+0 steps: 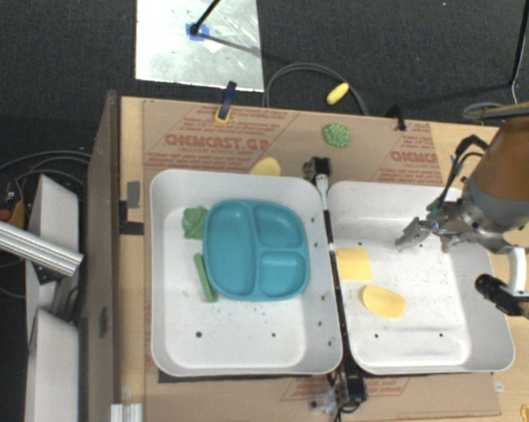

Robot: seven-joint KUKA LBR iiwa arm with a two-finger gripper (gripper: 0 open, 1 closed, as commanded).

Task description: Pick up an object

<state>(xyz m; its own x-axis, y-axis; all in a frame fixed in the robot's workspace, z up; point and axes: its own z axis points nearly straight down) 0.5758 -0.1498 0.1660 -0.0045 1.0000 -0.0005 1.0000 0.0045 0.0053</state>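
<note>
A: Where's the claw (427,232) right now?

B: Over the right bin (486,347), up near its 12 o'clock wall. The two fingers look spread apart, with nothing between them.

A: And what could it pick up?

B: In that bin, a yellow square (353,264) at about 9 o'clock, and a yellow oval (383,301) just below it, toward 7 o'clock. They sit close together but apart, and both are well apart from the claw. The left bin (167,333) holds a blue tray (256,249) with a green stick (204,277) along its 8 o'clock edge and a green leaf (194,221) at its 10 o'clock corner.

A: What could go wrong from here?

B: Both yellow pieces look flat and low. I'd judge the fingers could close above one and come up empty, or skid off its top. If the claw drops straight down where it is, it meets bare bin floor. And coming in between the two pieces could nudge one aside without gripping either.

A: Anything else?

B: The square lies near the divider between the bins, so a finger could catch that wall.
</note>
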